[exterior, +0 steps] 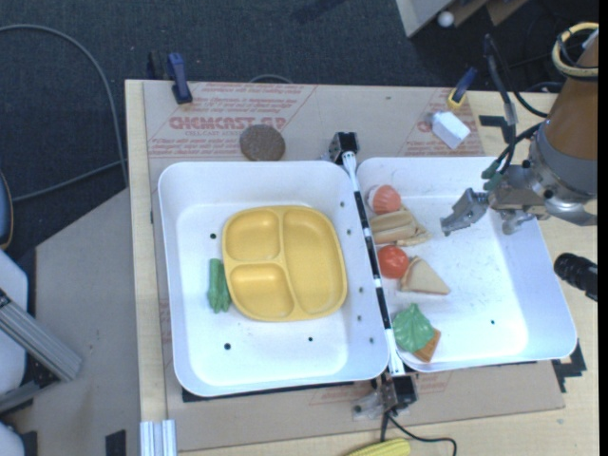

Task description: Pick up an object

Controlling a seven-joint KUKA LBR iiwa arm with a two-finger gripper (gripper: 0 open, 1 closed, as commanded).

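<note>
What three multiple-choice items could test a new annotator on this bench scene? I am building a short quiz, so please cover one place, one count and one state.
1. Where does the yellow three-compartment plastic plate lie?
A. in the left white bin
B. in the right white bin
C. on the cardboard behind the bins

2. How many round red-orange toy tomatoes are in the right white bin?
A. none
B. two
C. four

3. What sits in the plate's compartments?
A. a green toy
B. a wedge of toy sandwich
C. nothing

Answers:
1 A: the plate rests on the floor of the left white bin, with a green toy vegetable beside its left edge.
2 B: one tomato lies near the bin's far left corner, and another tomato lies nearer.
3 C: all three compartments show bare yellow.
</note>
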